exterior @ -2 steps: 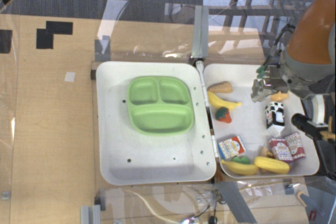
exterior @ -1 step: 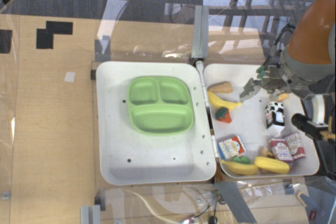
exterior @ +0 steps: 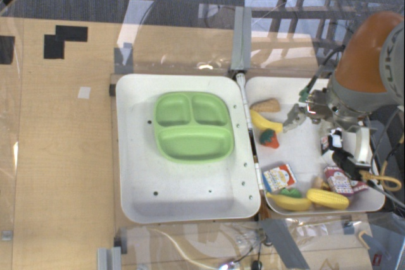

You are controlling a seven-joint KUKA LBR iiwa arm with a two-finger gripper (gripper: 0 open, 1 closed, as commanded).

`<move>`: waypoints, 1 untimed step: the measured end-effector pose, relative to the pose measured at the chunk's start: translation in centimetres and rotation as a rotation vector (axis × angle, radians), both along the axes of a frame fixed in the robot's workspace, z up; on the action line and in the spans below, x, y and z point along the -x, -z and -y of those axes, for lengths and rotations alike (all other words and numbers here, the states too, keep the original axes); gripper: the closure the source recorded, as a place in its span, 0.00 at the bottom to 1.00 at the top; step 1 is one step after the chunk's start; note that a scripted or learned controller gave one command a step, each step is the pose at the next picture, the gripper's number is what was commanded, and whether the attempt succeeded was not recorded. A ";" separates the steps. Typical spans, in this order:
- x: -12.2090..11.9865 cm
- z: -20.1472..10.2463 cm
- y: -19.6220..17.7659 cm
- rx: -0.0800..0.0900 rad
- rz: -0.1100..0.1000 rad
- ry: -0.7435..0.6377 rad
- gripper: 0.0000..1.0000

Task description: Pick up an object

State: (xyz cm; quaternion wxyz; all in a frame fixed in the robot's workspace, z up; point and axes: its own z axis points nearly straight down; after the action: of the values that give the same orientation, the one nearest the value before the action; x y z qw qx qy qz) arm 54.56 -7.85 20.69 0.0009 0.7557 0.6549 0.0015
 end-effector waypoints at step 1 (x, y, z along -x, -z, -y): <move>-1.4 0.9 9.7 0.001 0.003 -0.137 0.00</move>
State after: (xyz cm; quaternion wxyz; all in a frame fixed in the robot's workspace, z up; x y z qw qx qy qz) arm 55.98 -8.79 10.95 0.0022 0.7091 0.7051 0.0021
